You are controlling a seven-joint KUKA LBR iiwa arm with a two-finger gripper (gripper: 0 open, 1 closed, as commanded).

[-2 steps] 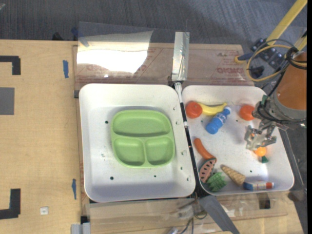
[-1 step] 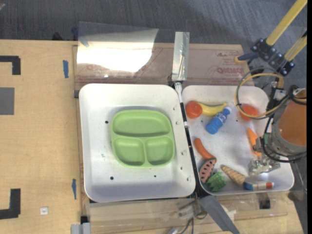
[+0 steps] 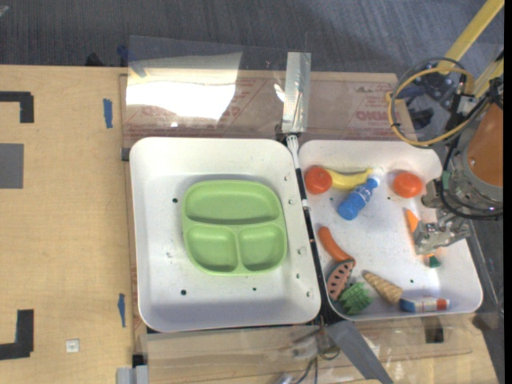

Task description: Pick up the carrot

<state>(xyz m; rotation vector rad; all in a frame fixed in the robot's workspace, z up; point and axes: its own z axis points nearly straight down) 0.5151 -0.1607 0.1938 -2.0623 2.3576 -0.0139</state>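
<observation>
Carrot (image 3: pixel 411 219): you find it at the right bin's (image 3: pixel 472 282) right side, touching the gripper.
Gripper (image 3: pixel 434 238): fingers' spread you cannot tell.
Neighbours: orange ball (image 3: pixel 407 184) behind; marker (image 3: pixel 425 303) in front.

The carrot (image 3: pixel 413 219) is a small, thin, orange toy. It lies flat on the floor of the right white bin (image 3: pixel 460 294), near the bin's right wall and about halfway down it. It sits on a slant. Its top end points up toward the round orange ball (image 3: pixel 408 184), close to it but not touching. Its lower end slides under the robot's jaws, so that part is hidden. A tiny green bit (image 3: pixel 434 260) peeks out below the jaws. It may be the carrot's leafy end, but it is too small to be sure. The carrot lies well apart from the longer orange-red toy (image 3: pixel 336 245) in the middle of the bin.
</observation>
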